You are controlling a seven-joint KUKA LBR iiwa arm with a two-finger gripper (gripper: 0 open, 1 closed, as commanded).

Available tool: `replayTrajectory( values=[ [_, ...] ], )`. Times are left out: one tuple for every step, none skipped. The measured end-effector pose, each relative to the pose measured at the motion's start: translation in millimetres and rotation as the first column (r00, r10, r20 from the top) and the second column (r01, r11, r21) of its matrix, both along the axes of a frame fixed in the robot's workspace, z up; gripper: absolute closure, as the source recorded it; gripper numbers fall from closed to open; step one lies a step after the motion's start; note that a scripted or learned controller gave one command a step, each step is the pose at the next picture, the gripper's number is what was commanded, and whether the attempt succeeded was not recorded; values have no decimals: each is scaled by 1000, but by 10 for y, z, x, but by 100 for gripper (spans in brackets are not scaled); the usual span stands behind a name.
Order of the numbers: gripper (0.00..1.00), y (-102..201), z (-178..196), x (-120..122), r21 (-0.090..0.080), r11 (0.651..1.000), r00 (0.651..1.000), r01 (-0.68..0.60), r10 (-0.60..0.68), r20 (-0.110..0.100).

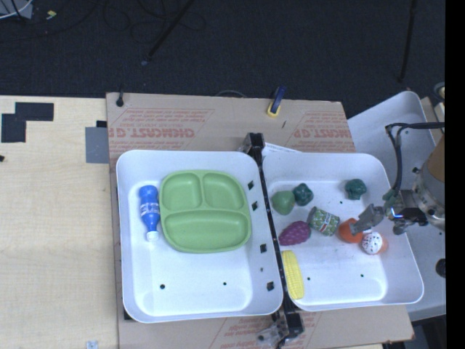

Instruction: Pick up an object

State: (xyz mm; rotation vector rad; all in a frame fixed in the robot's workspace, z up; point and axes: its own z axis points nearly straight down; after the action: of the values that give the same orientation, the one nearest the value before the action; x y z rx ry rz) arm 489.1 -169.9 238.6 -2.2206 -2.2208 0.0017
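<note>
Clutter fills the right-hand shallow white plastic bin [407, 282], while the left-hand white bin [138, 289] carries a light green divided plastic plate [204, 211] with a small blue bottle with a white cap [148, 209] lying just beside its left edge. In the right bin sit a pale green rounded fruit [282, 203], a dark green leafy lump [303, 193], another dark green lump [355, 188] near the far wall, a purple bunch of toy grapes [294, 232], a small green-labelled can lying on its side [323, 221], a yellow toy corn cob [293, 273] by the divider, an orange rounded toy [350, 231] and a white speckled ball [372, 243].

The hand [372, 217] reaches in from the right and hangs low over the orange toy, with the white ball just beside it. Whether its fingers stand wide or narrow cannot be told from this slanted view, and nothing is visibly caught between them.

The likely target is the orange toy. To do the step well, the hand should centre over that toy alone, with the fingers straddling it and clear of the ball and the can, then descend until the tips pass its widest part before closing. Rounded pieces may squirt sideways, so a slow close and a straight lift look safest.
</note>
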Motion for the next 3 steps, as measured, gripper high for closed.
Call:
replayTrajectory(
  values=[
    [0,78,-628,-12,4,1000,1000,-2,2,-7],
    [0,82,-1250,37,4,1000,1000,-1,1,-7],
    [0,106,-1523,39,2,1000,1000,-1,1,-2]
  ],
)
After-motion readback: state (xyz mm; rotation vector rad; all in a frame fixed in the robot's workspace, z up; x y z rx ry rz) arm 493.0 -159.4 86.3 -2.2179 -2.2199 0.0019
